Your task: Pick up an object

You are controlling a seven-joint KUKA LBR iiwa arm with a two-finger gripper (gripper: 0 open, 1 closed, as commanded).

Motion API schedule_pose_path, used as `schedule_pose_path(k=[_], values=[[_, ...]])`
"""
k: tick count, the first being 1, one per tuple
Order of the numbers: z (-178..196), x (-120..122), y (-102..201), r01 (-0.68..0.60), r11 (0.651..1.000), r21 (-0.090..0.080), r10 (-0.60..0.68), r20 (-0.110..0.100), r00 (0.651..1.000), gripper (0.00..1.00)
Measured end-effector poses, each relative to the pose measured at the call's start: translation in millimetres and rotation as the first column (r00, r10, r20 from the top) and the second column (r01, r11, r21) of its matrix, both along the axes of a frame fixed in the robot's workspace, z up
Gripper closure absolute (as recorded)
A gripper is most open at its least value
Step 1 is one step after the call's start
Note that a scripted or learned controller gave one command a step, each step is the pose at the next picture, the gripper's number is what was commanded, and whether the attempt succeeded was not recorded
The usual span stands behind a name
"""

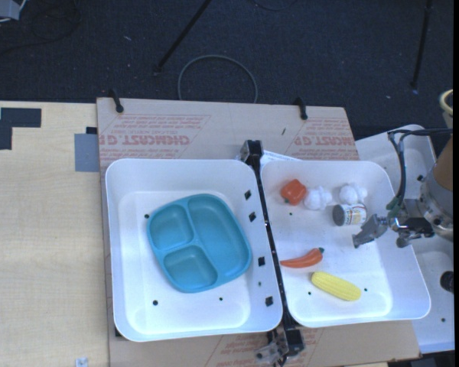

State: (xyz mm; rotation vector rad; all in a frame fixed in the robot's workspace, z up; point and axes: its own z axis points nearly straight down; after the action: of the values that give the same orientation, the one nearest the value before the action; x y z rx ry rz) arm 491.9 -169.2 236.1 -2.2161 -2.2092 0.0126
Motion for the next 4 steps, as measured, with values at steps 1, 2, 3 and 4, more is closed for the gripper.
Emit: schedule_pose_path(k=[1,2,3,4], values=[[6,2,0,-0.003,1.0,-0.003,0.003,0.013,1.0,0.0],[-57,3,-2,-0.003,1.0,0.0,0.003,0.007,1.0,0.0],[-113,-4,8,-0.003,1.0,0.001,0.003,0.006,1.0,0.0],[-150,-4,9,-0.002,1.0,-0.002,0.002,0.012,1.0,0.0]])
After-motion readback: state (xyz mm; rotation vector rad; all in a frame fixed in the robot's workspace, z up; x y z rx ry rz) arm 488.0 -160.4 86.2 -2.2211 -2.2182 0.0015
